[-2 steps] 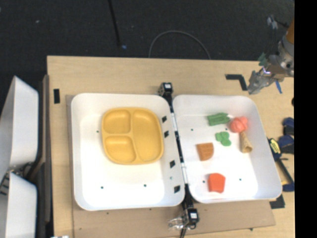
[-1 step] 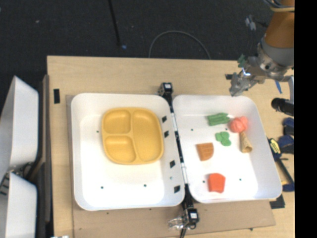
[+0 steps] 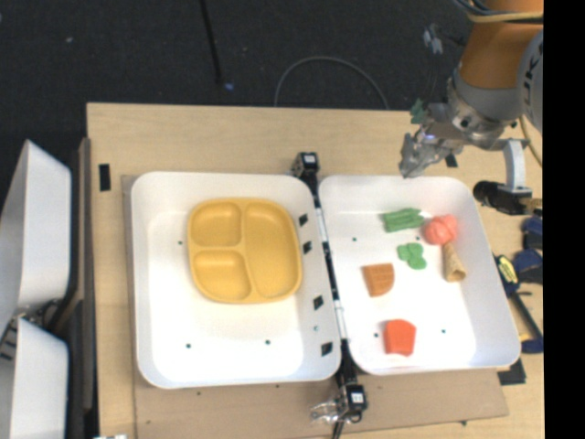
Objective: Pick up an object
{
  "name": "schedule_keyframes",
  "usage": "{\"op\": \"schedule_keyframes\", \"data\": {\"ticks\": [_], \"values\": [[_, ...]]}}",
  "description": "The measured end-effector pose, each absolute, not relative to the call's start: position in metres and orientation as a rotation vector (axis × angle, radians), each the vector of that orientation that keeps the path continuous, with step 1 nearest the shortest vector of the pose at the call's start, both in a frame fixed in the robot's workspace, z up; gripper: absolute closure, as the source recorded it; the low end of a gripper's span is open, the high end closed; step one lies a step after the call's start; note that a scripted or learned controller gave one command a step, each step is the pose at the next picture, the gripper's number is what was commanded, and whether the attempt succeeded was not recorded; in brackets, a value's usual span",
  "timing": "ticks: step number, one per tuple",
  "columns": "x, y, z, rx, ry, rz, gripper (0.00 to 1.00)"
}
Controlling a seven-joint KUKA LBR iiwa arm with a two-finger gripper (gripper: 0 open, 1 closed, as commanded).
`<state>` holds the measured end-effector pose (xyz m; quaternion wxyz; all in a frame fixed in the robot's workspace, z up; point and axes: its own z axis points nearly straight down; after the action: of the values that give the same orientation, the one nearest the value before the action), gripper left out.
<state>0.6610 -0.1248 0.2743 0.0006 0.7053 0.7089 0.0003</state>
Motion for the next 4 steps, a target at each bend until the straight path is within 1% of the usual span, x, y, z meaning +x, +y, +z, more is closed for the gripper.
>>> {"op": "schedule_keyframes", "data": {"ticks": [1, 2, 3, 4], "values": [[0.644, -0.066, 0.271, 2.215, 2.228, 0.000, 1.00], [0.630, -0.020, 0.274, 2.215, 2.228, 0.001, 1.00], [0.616, 0.026, 0.260, 2.216, 2.227, -0.001, 1.00], [0.614, 0.075, 0.263, 2.213, 2.230, 0.003, 1.00]]}}
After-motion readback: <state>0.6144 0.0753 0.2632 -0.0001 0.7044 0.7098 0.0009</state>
